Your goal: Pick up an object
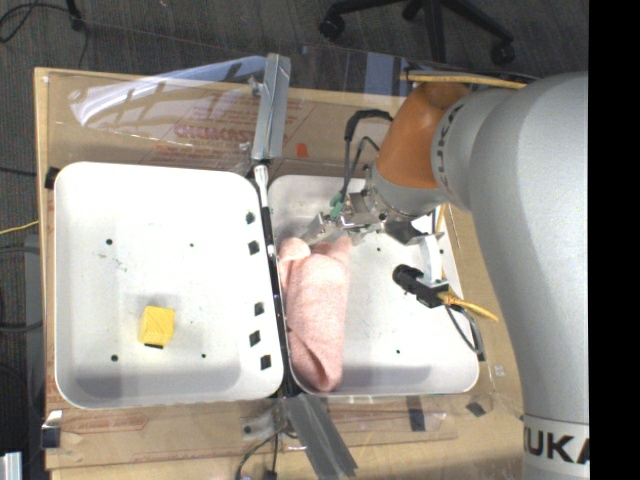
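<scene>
Well, plenty is masked straight away: the grey arm (510, 188) sweeps in from the right and covers the far right corner of the right bin (400, 353), its bulk running off the frame edge. Its orange band (412, 148) sits above the wrist. Below that, the end effector (341, 218) is a cluster of small metal parts low over the back of that bin. Wide or narrow, I cannot tell from this angle. It hangs right at the upper end of the pink cloth (316, 313), and whether it touches the fabric is too close to call.

The cloth is a soft rolled bundle lying against the right bin's left wall, beside the divider (265, 268). Its long axis runs from the back of the bin toward the front, nearly parallel to that wall, and its rounded front end sits tucked into the corner.

Over in the left bin (150, 218), well apart, a small yellow block (157, 326) rests on the bin floor toward the front, slightly skewed.

Writing now: on the arm's base at lower right, the letters "UKA" (555, 446) read clearly, with the first letter cut off. Faint reddish print on the clear plastic sheet (150, 103) across the back of the worktop (52, 128) is too washed out to read.
</scene>
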`<state>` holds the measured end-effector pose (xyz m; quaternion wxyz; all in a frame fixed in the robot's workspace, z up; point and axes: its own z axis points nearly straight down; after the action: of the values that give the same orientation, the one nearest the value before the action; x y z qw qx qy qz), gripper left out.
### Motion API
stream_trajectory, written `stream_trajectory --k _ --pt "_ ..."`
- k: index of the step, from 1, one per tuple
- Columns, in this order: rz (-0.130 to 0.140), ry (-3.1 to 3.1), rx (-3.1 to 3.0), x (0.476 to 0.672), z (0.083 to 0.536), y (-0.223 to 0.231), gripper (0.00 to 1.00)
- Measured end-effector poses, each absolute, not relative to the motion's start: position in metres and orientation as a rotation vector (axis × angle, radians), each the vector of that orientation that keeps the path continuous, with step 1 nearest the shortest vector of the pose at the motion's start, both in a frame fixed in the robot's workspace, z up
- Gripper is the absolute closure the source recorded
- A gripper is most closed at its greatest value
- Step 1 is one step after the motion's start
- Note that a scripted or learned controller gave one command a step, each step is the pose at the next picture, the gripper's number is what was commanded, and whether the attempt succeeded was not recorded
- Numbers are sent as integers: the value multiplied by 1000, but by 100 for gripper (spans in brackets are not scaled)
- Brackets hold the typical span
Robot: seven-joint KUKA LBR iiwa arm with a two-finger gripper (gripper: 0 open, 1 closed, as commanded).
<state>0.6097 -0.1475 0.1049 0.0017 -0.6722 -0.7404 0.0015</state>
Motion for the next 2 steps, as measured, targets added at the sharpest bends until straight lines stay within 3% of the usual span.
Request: stream_trajectory --k 1,2 --pt "1 -2617 -1740 642 93 -136 0" --pt "19 -2879 -1186 650 89 -133 0"
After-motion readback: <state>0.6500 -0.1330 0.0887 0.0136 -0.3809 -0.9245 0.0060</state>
